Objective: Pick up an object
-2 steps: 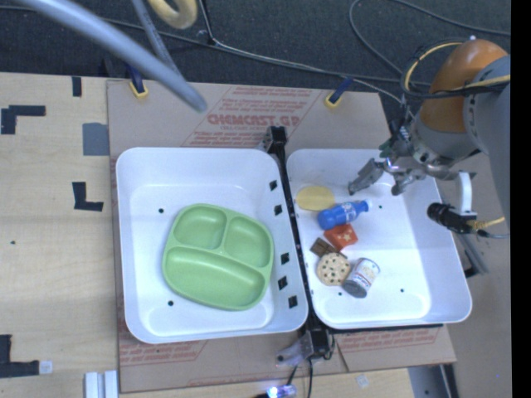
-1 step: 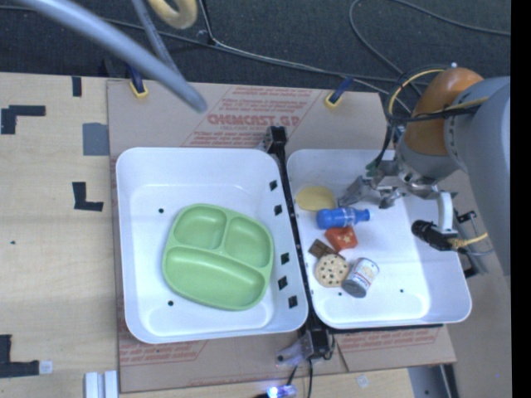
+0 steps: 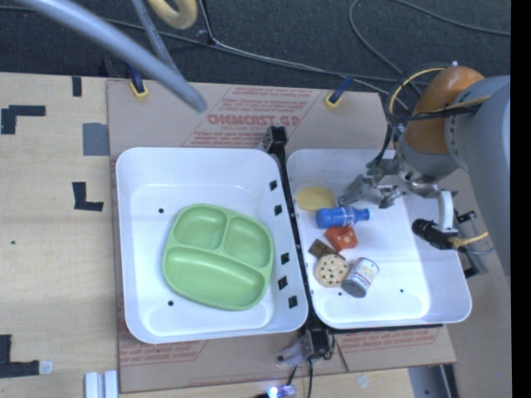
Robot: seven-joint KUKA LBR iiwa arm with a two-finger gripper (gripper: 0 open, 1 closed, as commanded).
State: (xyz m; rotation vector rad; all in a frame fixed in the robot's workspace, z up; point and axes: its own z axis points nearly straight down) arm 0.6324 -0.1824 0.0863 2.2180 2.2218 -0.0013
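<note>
The right bin holds a blue bottle lying on its side, a yellow disc, a red block, a small brown piece, a round cookie and a silver can. My gripper hangs over the bin's upper middle, just right of the yellow disc and above the blue bottle's cap end. Nothing shows between its fingers.
The left bin carries a green divided plate. A black divider runs between the bins. Cables lie on the dark floor behind. The grey arm with its orange band fills the right side.
</note>
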